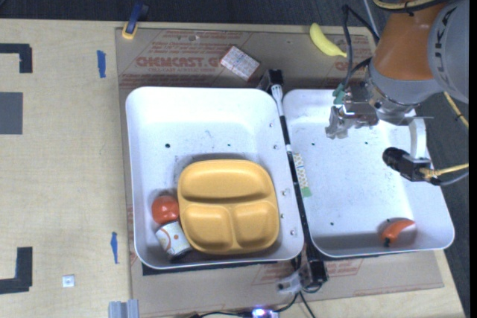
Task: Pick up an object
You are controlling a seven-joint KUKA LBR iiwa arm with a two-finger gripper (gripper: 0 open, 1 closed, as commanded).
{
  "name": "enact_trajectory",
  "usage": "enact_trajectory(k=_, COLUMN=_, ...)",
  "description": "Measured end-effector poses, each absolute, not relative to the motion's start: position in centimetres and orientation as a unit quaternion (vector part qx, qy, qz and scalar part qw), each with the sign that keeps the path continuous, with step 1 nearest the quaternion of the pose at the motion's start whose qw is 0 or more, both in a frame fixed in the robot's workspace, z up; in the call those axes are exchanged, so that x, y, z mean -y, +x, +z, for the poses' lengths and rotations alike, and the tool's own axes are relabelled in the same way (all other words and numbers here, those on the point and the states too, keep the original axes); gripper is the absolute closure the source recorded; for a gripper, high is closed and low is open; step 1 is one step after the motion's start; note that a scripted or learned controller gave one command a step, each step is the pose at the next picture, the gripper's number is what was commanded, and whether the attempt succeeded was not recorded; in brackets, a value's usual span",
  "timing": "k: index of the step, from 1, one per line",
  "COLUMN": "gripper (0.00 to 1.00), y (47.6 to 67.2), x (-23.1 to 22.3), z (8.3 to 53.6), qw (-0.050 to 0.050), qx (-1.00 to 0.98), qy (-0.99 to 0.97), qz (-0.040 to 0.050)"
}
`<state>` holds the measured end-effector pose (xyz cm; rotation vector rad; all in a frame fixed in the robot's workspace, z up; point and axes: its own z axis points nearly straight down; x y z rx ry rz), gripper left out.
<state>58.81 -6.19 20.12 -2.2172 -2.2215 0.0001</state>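
Behind yellow tray (226, 205), cardboard (179, 59) printed "CHEMCAST". Right of tray, in right bin (350, 175), pincer (344, 123) low, grip state unclear; small orange object (397, 229) near that bin's front edge.

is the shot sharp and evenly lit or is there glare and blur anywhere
Camera view: mostly sharp and evenly lit; the yellow tray shows soft sheen, no harsh glare; the white bins look bright but not blown out; the gripper and arm look slightly soft; the top background is dark.
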Motion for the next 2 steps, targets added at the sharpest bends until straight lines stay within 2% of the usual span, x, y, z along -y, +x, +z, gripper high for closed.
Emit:
enact_trajectory(k=1, gripper=1.0, y=49.5, x=2.2, z=23.7, qw=0.001, qx=0.707, qy=-0.707, qz=0.0003)
enact_trajectory(k=2, gripper=1.0, y=49.5, x=2.2, z=24.7, qw=0.0, qx=0.707, qy=-0.707, qz=-0.0005)
